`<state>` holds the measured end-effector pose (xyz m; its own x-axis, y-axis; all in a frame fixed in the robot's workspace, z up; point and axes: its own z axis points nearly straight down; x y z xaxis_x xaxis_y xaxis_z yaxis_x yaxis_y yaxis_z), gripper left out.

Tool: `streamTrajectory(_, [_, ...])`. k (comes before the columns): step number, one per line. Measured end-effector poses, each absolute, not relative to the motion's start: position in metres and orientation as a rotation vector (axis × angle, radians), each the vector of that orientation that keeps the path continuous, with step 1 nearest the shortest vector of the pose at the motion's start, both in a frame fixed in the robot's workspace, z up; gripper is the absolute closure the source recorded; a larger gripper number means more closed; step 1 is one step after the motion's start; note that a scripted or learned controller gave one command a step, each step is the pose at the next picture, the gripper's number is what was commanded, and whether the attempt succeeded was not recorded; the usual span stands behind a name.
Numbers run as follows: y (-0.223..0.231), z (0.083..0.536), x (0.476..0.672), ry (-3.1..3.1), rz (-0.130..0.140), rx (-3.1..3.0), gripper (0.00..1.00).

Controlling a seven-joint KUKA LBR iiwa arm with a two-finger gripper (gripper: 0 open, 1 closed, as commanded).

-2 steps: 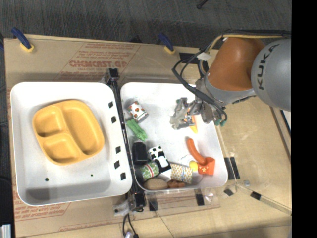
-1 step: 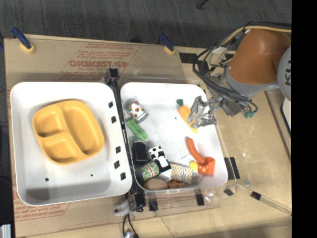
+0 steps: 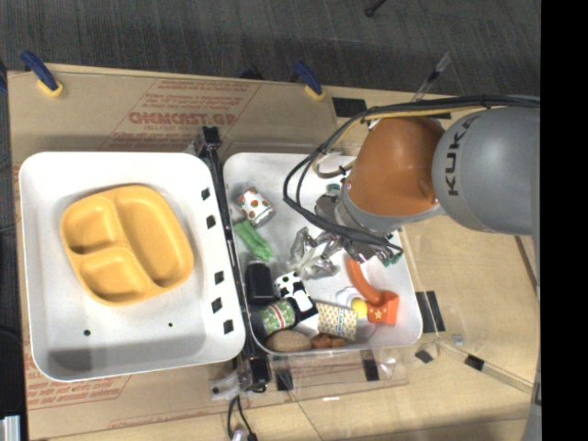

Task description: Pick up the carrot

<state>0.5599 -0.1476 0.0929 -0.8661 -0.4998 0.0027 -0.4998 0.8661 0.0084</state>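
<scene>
A grey robot arm with an orange band (image 3: 395, 168) reaches over the right shallow white plastic bin (image 3: 276, 168), its metal hand (image 3: 312, 254) hanging mid-bin; how far open it is cannot be told. A yellow sectioned tray (image 3: 127, 242) fills the left white bin (image 3: 46, 246). The curved orange carrot (image 3: 366, 286) lies near the right bin's right wall, beside the hand.

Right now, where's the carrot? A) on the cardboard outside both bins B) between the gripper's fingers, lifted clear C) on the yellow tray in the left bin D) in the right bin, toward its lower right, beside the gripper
D: the carrot lies in the right bin, toward its lower right, just right of the gripper, while the yellow tray sits in the left bin.
</scene>
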Motion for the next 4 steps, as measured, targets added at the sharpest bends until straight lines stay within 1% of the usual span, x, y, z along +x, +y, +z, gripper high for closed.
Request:
streamTrajectory(1, [-0.211,0.160,0.527,-2.871,0.008,1.284,1.00])
streamTrajectory(2, [-0.126,0.234,0.566,-2.893,0.006,1.252,1.00])
streamTrajectory(3, [-0.184,0.299,0.615,-2.706,0.008,1.609,1.00])
streamTrajectory(4, [-0.109,0.228,0.585,-2.944,-0.003,1.097,1.00])
